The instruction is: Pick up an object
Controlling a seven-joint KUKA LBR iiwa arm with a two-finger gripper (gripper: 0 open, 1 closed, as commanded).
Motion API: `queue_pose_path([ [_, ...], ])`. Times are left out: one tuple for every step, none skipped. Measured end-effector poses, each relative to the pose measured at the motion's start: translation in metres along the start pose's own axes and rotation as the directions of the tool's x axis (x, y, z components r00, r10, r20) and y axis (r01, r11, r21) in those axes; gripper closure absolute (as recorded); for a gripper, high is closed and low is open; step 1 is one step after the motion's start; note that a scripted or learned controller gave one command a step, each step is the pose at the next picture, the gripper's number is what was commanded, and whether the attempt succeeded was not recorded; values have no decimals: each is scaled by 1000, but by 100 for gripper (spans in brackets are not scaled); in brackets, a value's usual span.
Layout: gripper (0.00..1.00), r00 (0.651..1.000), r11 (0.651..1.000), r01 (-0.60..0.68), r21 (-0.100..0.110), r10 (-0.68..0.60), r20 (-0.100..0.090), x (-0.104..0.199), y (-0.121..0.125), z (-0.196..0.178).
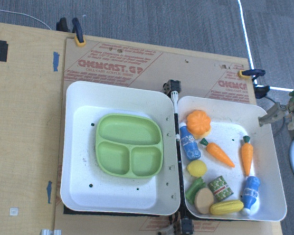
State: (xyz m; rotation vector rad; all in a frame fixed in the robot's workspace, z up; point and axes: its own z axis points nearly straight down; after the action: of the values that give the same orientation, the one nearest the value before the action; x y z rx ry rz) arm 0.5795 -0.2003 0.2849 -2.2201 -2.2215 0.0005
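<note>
Hand [268,119] at right bin's [278,173] 1 o'clock rim, grip state can't tell; nearest pick, upright carrot [246,158], sits toward 7 o'clock, long axis 12-to-6.

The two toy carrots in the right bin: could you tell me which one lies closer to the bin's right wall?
The carrot pointing almost straight down the picture, green top uppermost, lies closer to the right bin wall. The other carrot lies slanted nearer the middle.

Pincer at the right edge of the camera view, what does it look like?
The pincer looks like a cluster of thin grey metal parts with small greenish touches and dark, thin struts or wires above it. It is too small to make out any markings.
</note>
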Motion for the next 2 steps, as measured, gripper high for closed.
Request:
queue_pose_path([
  [0, 1000, 1000, -1, 1, 1, 0, -15, 4, 143],
  [0, 1000, 1000, 0, -2, 0, 1, -1, -19, 191],
])
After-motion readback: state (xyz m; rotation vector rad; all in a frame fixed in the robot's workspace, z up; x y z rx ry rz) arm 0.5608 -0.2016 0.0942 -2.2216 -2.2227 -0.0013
